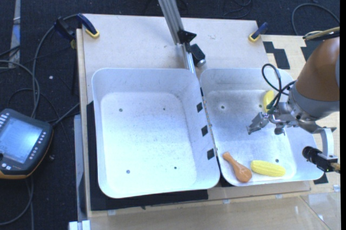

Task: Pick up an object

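White plastic forms both shallow bins, which sit side by side on a pale wooden worktop above a dark carpeted floor. The left bin has speckled walls and a few small dark dots on its base. The right bin holds the loose objects: a yellow corn cob lies on its side near the front wall, and just to its left an orange drumstick-shaped toy rests with its thin end pointing toward the divider between the bins, close to the cob but whether they touch cannot be told. A third yellow object sits farther back in the same bin, partly hidden behind a black cable and the arm's wrist. The grey arm with its orange band reaches in from the right, and the pincer hangs low over the middle of the right bin, between the yellow object behind it and the two toys in front; its dark tips point toward the divider, and whether they are spread or pressed together cannot be told from this angle. A slanted aluminium rail crosses the worktop's back edge down to the bins' junction. Yellow-tipped clamps grip the worktop's rear corners, and a handheld control pendant lies on the floor at the left.
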Controlling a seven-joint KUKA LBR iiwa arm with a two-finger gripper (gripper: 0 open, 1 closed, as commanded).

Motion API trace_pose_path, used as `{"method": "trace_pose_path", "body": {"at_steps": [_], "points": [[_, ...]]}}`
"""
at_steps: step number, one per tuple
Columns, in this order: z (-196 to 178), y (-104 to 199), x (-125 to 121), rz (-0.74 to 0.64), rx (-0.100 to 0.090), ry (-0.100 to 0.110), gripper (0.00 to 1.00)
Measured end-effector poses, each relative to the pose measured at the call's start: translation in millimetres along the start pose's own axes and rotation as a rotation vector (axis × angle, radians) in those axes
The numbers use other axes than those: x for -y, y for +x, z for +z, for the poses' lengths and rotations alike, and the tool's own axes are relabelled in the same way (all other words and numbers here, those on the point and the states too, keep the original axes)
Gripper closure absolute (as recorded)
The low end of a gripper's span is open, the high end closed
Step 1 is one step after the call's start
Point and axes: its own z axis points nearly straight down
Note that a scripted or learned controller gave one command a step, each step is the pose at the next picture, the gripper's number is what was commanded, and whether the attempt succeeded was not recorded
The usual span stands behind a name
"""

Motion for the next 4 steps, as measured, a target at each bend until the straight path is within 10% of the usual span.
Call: {"method": "trace_pose_path", "body": {"at_steps": [1, 2, 4], "points": [[52.6, 0.3, 0.8, 0.0, 0.0, -0.001, 0.0], [40.4, 0.1, -0.1, 0.001, 0.001, -0.004, 1.0], [-57.5, -7.7, -4.7, 0.0, 0.002, -0.009, 1.0]]}}
